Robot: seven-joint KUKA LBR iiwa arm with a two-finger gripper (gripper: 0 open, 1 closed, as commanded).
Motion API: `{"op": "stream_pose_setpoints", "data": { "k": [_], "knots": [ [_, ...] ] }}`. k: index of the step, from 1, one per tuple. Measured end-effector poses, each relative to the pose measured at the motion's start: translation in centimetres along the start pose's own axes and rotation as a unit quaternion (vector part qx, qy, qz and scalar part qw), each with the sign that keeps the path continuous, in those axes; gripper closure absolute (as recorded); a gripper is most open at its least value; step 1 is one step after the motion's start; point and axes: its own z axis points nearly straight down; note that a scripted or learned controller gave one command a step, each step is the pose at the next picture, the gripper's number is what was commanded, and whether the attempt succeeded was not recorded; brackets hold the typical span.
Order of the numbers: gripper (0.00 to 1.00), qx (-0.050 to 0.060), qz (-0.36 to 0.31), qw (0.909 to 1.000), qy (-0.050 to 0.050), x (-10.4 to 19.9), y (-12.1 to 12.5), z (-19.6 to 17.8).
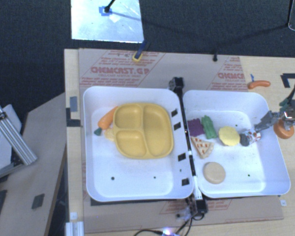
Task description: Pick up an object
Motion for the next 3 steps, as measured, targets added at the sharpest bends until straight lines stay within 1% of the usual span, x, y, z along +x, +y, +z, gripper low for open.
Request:
{"op": "stream_pose_setpoints", "data": {
  "k": [1,2,3],
  "knots": [
    [0.0,-0.005,-0.002,1.0,-0.001,0.1,0.2,-0.6],
    [0.0,-0.003,-0.001,1.0,0.0,0.5,-0.1,5.5],
    [0.0,-0.003,-0.001,1.0,0.0,1.5,-0.7,10.9]
  ]
}}
